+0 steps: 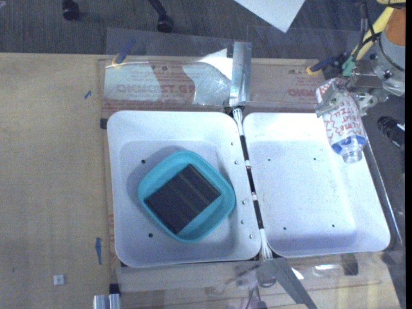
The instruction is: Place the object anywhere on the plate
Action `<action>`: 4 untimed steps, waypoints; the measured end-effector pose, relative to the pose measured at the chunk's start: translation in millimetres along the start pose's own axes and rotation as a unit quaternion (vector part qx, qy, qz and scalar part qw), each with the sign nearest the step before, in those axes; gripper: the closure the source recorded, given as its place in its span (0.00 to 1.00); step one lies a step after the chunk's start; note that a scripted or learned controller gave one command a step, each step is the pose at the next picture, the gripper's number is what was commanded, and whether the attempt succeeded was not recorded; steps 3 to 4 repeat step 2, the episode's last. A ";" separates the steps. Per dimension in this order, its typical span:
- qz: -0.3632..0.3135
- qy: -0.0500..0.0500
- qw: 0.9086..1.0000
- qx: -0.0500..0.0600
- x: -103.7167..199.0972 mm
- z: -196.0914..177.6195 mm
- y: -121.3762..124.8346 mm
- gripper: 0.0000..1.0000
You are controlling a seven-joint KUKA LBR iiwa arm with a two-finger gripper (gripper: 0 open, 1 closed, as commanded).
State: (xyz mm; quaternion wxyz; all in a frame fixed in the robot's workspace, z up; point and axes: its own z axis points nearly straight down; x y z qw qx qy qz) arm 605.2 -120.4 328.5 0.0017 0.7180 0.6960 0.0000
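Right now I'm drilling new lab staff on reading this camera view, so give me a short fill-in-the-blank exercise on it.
1. The teal plate sits in the ____ bin as the camera sees it.
2. A dark ____ slab lies on the plate.
3. The water bottle hangs at the right bin's far ____ corner.

Missing words: left; square; right
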 end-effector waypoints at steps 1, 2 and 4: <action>-0.034 0.000 0.999 0.000 -3.4 14.2 31.2 1.00; -0.034 0.000 0.999 -0.001 -3.2 13.4 31.4 0.00; -0.034 0.000 0.999 -0.001 -3.2 13.4 31.4 0.00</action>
